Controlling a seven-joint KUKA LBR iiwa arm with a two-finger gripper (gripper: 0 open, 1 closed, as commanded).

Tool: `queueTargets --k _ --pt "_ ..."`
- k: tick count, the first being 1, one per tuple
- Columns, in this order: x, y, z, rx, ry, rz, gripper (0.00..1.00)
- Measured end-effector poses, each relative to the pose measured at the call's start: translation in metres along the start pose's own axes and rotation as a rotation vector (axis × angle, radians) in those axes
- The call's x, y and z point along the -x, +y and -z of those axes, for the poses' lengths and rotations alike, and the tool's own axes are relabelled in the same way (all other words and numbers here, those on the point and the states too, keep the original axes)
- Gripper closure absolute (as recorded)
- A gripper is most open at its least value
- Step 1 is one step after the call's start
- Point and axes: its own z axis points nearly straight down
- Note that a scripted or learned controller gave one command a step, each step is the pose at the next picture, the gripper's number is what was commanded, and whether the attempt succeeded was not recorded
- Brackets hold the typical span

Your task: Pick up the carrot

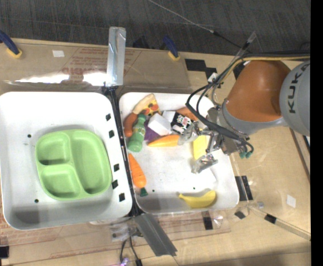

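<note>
One carrot (137, 172) lay against the right bin's (167, 204) left wall; the pincer (203, 163) (grip state unclear) needed leftward travel, then a wall-parallel grasp.

A robot lab is showing here: clamps (9, 44) are pinning cardboard (84, 65) at upper left, and cables (222, 76) are trailing at upper right.

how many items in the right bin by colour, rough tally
Going by main colour, as far as the slanted view lets me tell:
Orange: 3 (carrot, a wedge, a piece at the bin's back left)
Yellow: 2 (banana, a block)
Green: 1 (bottle)
Purple and white: 1 (box)
Total: 7, with a few cluttered items uncounted.
</note>
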Motion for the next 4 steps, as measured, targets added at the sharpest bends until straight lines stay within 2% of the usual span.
queueTargets --k 1,2,3,4 --pt "0.064 -0.008 -0.050 0.005 0.001 0.242 0.00" --pt "0.054 0.015 -0.067 0.006 0.002 0.528 0.00" --pt "0.075 0.002 -0.066 0.001 -0.003 0.778 0.00" --pt "0.076 0.002 -0.055 0.001 -0.006 0.781 1.00"
